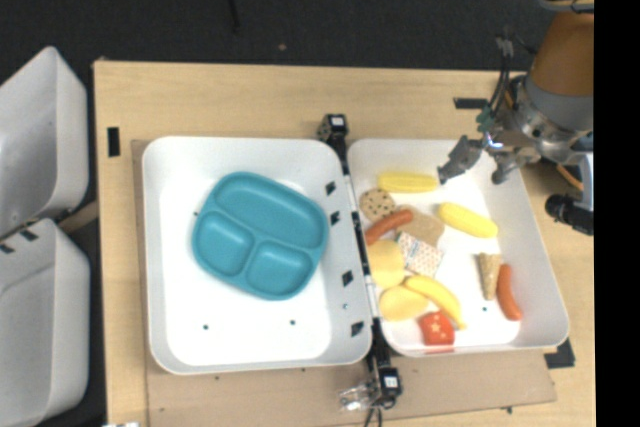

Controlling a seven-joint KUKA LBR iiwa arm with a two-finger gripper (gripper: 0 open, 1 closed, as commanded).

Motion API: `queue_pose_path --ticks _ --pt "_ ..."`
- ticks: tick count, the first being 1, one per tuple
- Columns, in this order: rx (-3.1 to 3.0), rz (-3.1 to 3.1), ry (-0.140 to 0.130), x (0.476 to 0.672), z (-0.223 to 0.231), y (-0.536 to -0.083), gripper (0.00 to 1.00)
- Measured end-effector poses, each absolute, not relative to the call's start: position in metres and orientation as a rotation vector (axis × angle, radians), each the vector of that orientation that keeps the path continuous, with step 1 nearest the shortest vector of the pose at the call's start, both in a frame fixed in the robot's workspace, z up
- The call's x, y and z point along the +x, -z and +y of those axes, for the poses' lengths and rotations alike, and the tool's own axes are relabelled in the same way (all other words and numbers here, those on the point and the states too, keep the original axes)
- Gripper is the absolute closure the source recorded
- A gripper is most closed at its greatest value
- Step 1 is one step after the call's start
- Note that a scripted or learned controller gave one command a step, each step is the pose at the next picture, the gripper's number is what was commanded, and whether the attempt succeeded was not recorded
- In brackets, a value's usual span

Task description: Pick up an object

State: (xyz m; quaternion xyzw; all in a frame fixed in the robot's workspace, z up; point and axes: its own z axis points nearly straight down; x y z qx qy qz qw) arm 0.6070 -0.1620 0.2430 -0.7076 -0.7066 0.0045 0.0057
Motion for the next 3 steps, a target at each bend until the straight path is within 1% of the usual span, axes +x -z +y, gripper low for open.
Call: queue_pose_path --ticks 1,3 --pt "-2.218 -2.22 -0.004 0.609 -0.162 -0.249 0.0" --pt "-2.215 -2.223 -0.008 0.625 -0.161 -0.148 0.0"
